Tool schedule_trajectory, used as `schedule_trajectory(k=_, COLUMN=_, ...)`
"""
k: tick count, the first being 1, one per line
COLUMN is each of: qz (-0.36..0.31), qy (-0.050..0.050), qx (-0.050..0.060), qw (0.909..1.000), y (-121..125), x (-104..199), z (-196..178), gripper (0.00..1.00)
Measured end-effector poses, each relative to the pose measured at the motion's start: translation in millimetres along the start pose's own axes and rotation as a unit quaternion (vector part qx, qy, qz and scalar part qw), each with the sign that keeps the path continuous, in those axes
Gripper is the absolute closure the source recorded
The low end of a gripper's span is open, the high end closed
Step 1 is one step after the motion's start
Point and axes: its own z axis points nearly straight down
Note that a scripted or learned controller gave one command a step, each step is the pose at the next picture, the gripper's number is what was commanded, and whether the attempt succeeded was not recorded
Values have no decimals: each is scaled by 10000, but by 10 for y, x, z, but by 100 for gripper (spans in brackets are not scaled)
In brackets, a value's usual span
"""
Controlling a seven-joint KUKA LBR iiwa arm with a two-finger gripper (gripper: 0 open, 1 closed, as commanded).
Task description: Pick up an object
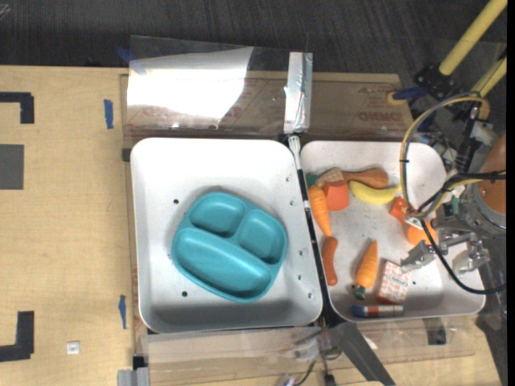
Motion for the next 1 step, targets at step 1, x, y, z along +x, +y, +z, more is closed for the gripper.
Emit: schedule_trajectory(k=1, qz=-576, qy=2, qx=-1, qw=9983, y=61, x=-373, z=865, gripper=0)
